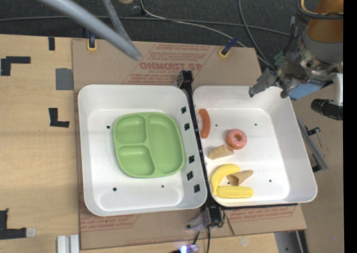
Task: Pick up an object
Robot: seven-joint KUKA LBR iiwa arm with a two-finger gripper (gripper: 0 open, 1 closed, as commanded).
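1. Where the arm comes in from the right, the gripper (pixel 271 88) hangs over the top right corner of the right bin (pixel 290 135), above the rim, with its two dark fingers (pixel 257 87) spread apart and nothing between them: released.
2. Orange band of the arm (pixel 329 1) sits at the upper right; grey wrist below it.
3. Right bin holds six items, all well apart from the gripper:
   - red sausage (pixel 204 122), lying lengthwise just beside the divider between the bins;
   - pink doughnut (pixel 236 138), near the bin's middle;
   - tan bread piece (pixel 220 151), just left of and below the doughnut;
   - yellow banana (pixel 222 173), curved, low in the bin;
   - brown cone (pixel 240 177), touching the banana's right side;
   - yellow corn cob (pixel 234 192), lying flat along the bottom wall, just under banana and cone.
4. Left bin (pixel 92 151) holds a green divided plate (pixel 149 144), three compartments, flat, roughly centred.
5. Both bins rest on a cardboard sheet (pixel 167 59) with red print, on the wooden bench (pixel 33 151).
6. Cables (pixel 245 6) loop across the dark floor at the top.
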